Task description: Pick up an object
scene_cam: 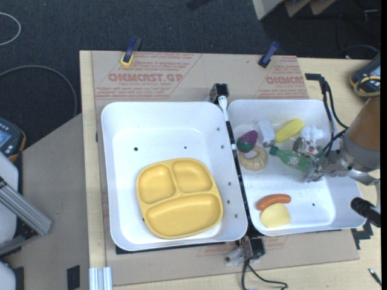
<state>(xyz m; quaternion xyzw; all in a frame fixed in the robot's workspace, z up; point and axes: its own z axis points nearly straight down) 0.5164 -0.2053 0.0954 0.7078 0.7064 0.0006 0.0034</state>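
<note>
Dark carpet surrounds a cardboard-topped bench (181, 71) carrying two shallow white bins; the left bin (121, 162) holds a yellow divided plate (178, 197), broad, stiff and probably awkward for two fingers, so you should look to the right bin (320, 213) for your pick. There the arm (366, 135) comes in from the right and the gripper (315, 173) sits low beside a green bottle (292, 158) lying on its side; whether the gripper is released or clenched you cannot tell, as its tip blurs into the clutter. That bottle is likely light, hard and slick (it may roll), so take it across the body. Next to it lie a yellow corn cob (288, 129), a beige ring (254, 159), a purple piece (247, 141) and small white bits (312, 134), all crowded close; these would get in your way. Nearer the front, a yellow wedge (275, 215) touching a red sausage (275, 200) stands apart with room around it; both look light and rigid.
</note>
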